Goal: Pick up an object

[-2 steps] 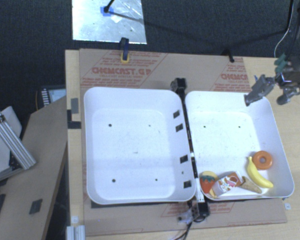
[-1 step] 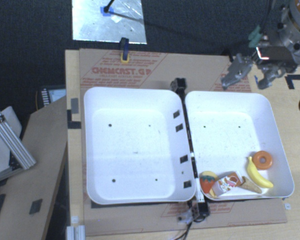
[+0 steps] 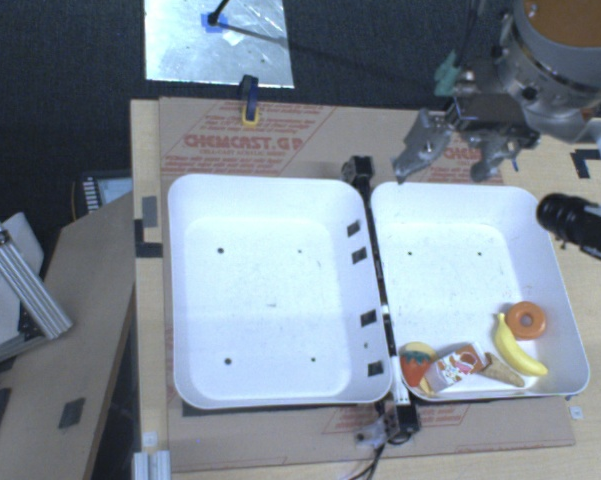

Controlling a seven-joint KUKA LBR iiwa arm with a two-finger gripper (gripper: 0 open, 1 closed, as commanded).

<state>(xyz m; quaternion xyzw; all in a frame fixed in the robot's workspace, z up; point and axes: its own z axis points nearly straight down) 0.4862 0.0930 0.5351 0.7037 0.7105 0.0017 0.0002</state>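
A: Start at the left of the frame — what do you see?

B: The left bin [image 3: 265, 288] sits there white and shallow, nothing in it to go after. Beside it, just past the dark divider, the right bin [image 3: 460, 253] carries all the pieces, and they crowd its lower right corner.

A: Which pieces?

B: Going rightward along the bottom wall: an orange-red rounded piece [image 3: 416, 363], a small white packet [image 3: 454, 366] with red print touching it, a brownish wedge [image 3: 501, 372] I cannot name, then a banana [image 3: 516, 347] lying at a slant, and an orange ring [image 3: 526, 319] — a doughnut shape — just above the banana's upper end.

A: And the gripper?

B: The gripper [image 3: 445, 160] hangs in the upper right of the frame, over the far rim of the right bin, well apart from the cluster. Its two fingers stand spread apart with nothing between them.

A: So which step is this?

B: I judge it the approach — nothing is picked yet. The next move calls for travelling toward the lower right of the frame and coming down over one piece. The ring or the banana looks the easier choice, since the packet and wedge lie pressed together against the bin wall, leaving a finger little room.
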